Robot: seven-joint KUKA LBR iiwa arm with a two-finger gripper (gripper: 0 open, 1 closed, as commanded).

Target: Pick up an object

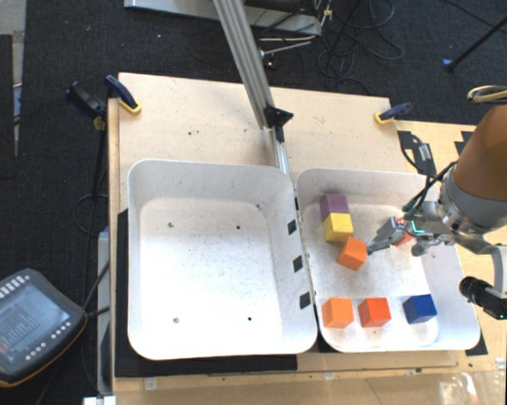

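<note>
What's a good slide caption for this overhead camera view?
KUKA arm's tool reaches beside an orange block in the right bin, among five other coloured blocks.

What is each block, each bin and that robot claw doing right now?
Purple block: resting in right bin, touching yellow block.
Yellow block: resting flat.
Tilted orange block: beside the gripper tips.
Orange block: flat, front row.
Red-orange block: flat, front row.
Blue block: flat, front row.
Gripper: low in right bin.
Left bin: untouched.
</note>
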